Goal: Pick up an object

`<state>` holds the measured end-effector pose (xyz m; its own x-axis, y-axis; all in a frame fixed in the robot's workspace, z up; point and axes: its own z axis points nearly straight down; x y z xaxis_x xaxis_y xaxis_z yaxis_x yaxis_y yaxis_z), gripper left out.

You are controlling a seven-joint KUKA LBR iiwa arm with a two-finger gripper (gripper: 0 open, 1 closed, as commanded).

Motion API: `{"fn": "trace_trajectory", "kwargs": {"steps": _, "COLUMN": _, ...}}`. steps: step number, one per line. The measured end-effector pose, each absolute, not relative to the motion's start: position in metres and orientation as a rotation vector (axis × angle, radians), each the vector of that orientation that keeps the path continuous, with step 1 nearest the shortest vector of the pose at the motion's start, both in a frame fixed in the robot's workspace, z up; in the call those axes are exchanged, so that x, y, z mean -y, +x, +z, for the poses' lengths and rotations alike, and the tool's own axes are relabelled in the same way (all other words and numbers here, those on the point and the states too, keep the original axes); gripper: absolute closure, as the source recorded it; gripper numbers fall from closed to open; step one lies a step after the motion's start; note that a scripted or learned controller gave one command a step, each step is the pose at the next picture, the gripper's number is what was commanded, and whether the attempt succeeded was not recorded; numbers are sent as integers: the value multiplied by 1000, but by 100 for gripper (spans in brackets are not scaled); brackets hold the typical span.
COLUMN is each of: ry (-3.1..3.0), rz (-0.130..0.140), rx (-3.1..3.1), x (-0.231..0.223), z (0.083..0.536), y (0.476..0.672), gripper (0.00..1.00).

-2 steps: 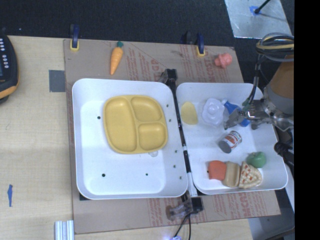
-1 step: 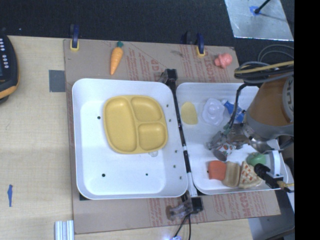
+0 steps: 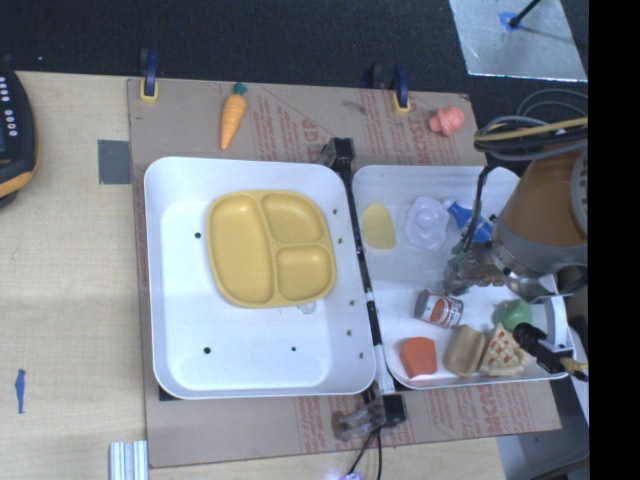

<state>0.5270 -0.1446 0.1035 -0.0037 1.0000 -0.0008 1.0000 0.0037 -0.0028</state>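
In the left bin (image 3: 170,368), a glossy yellow three-compartment plate (image 3: 270,246).

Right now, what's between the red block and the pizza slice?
A tan bread-like piece sits between the red block and the pizza slice, seen in the camera view.

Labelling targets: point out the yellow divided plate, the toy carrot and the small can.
yellow divided plate (image 3: 243,253), camera view, large left compartment.
toy carrot (image 3: 232,118), camera view, orange body.
small can (image 3: 441,310), camera view, side.
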Motion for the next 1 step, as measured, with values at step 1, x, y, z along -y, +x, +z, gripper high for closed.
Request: {"fn": "trace_trajectory", "kwargs": {"steps": 1, "ry": -2215, "rz": 5, "rx": 2226, "x": 145, "z": 103, "y": 527, "gripper": 0}}
